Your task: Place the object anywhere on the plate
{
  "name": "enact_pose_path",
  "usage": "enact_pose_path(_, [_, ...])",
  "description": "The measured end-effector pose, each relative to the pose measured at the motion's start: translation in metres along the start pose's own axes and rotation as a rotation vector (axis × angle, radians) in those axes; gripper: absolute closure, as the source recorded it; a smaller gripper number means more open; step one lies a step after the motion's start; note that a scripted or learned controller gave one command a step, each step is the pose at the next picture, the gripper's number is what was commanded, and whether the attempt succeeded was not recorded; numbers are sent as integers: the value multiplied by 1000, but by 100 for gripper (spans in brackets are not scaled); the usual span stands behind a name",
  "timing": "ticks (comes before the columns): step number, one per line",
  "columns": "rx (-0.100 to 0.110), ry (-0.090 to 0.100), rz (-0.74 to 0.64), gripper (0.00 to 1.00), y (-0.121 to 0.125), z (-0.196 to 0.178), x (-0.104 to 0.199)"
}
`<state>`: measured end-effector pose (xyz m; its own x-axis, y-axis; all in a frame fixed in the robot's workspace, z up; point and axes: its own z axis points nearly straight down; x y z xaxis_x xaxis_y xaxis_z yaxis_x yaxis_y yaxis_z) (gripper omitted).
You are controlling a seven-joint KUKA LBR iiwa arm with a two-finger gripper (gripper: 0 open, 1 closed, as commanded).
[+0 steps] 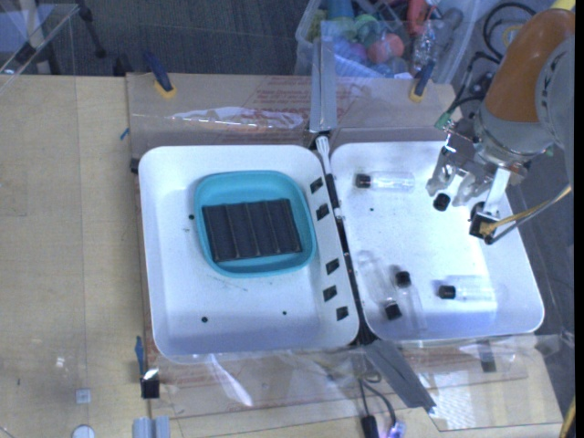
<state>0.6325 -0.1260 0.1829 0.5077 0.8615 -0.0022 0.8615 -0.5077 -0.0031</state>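
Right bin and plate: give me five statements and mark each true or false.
1. The plate sits in the left bin. True.
2. A vial lies on the plate. False: it bears only a dark ribbed insert.
3. The gripper hangs over the right bin. True.
4. The right bin holds one vial. False: several clear vials with black caps lie there, such as one near its far edge.
5. The plate is red. False: it is blue.
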Motion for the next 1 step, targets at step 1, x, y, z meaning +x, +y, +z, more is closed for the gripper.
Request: enact_pose_path(1, [0, 0, 0, 0, 0, 0, 0])
